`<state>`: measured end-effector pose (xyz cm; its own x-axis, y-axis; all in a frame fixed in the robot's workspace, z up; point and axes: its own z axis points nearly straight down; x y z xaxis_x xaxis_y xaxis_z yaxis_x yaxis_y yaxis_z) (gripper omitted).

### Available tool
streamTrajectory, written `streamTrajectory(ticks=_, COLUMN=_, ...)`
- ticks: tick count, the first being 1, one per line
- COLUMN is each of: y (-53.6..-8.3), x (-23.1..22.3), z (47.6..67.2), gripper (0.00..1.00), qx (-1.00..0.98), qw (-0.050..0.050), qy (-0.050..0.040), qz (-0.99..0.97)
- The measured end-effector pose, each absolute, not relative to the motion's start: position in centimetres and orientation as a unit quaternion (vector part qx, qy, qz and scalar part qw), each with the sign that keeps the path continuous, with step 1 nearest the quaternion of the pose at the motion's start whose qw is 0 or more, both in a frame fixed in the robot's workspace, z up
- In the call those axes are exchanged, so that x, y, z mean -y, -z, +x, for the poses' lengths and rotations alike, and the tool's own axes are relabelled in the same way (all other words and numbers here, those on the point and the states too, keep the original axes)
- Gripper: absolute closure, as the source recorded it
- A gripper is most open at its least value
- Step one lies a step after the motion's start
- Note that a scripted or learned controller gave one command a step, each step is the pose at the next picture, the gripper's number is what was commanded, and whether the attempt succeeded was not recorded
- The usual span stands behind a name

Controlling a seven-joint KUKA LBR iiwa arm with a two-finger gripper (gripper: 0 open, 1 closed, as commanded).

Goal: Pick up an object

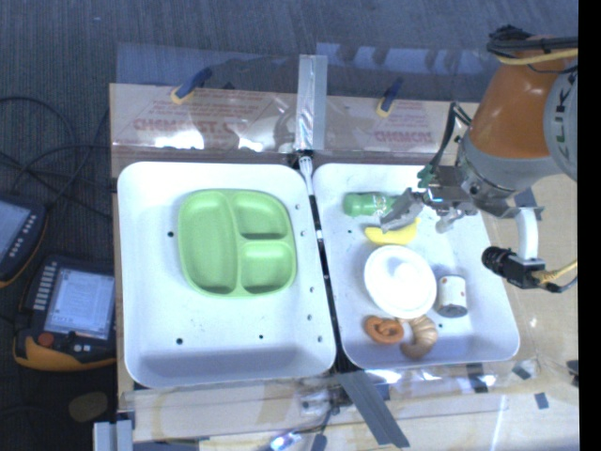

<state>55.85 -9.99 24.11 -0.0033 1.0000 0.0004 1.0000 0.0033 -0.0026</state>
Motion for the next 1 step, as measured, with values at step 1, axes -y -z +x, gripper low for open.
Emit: streamTrajectory(ticks=1, y=-29.88, x=4.16, z=53.55, gripper=0.00, qx=0.763, qw=0.000, qy=-0.0006, qz=-0.646)
